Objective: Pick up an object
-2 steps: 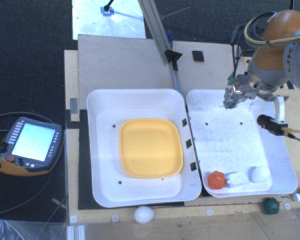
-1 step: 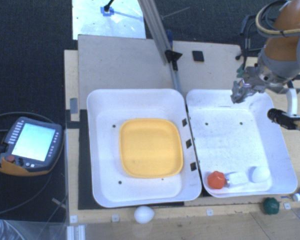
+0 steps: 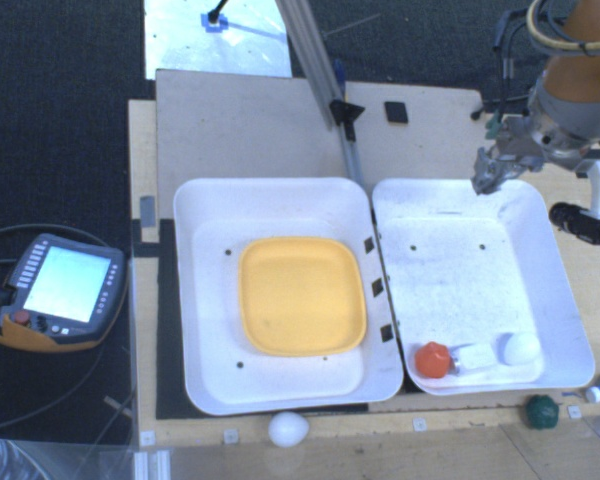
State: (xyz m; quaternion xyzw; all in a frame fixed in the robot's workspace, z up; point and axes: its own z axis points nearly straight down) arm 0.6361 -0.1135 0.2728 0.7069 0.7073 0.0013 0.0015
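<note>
Arm's hand [image 3: 486, 176] poised over the far rim of the right bin [image 3: 480, 268], nothing seen between its tips.

The hand sits at the top edge of the right bin, near its far right corner, and is too small and dark to tell whether it is released or clenched. Along that bin's near edge lie three things in a row: an orange ball [image 3: 432, 360] at the left, a white block [image 3: 473, 357] just beside it, and a white ball [image 3: 521, 348] to the right, all well apart from the hand. The left bin [image 3: 205, 268] holds a yellow plate [image 3: 303, 295] lying flat in its middle. On the tabletop [image 3: 240, 118] in front of the bins rest a white egg [image 3: 288, 429] and a dark green ball [image 3: 542, 411]. A pendant [image 3: 58, 290] with a lit screen lies off to the left.
</note>
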